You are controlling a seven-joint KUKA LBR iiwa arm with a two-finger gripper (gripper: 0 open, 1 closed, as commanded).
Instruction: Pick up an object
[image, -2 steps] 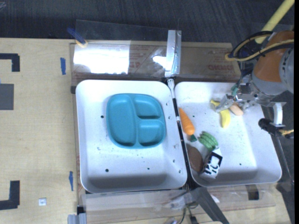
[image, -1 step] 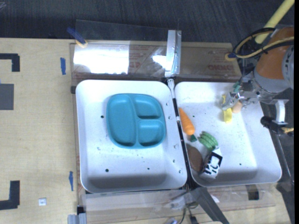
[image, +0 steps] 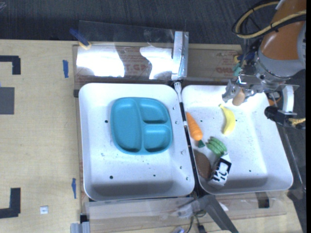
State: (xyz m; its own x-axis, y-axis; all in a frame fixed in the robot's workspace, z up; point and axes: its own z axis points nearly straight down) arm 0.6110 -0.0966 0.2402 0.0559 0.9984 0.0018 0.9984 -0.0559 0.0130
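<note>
Gripper (image: 236, 92) hangs over the right bin's (image: 272, 169) far edge, a tan object (image: 238, 97) at its tip — whether its fingers clamp it, I cannot tell. Banana (image: 228, 120) lies just below. Carrot (image: 194, 126), green piece (image: 216, 145), and black-and-white item (image: 221, 171) crowd the left wall — the right half lies open.

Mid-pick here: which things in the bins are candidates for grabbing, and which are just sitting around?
Candidates, right bin:
banana
carrot
green vegetable
black-and-white item
brown item

Lying about:
blue divided plate in left bin
</note>
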